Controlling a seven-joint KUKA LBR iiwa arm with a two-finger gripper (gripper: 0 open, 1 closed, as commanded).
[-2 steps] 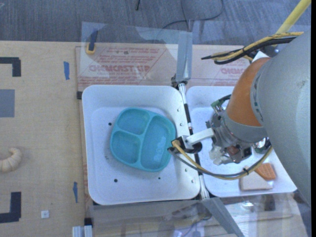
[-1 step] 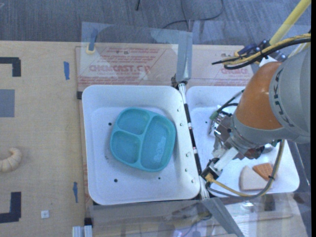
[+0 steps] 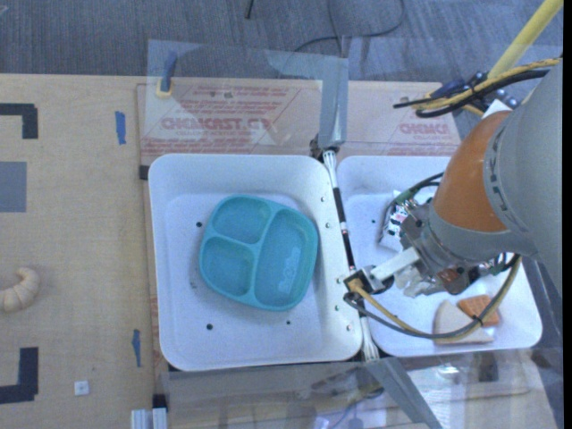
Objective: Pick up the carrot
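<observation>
A small orange piece that looks like the carrot (image 3: 480,308) lies in the right bin (image 3: 357,206), near its front right corner. It is partly covered by a cable loop and touches a cream wedge-shaped item (image 3: 454,323). The gripper (image 3: 425,278) hangs low over the middle of the right bin, just left of the carrot, mostly hidden under the grey wrist and orange band. I see nothing held in it.
A teal divided plate (image 3: 259,251) lies in the left bin (image 3: 174,329). A croissant-like item (image 3: 18,289) rests on the bench at far left. The arm and its cables cover much of the right bin.
</observation>
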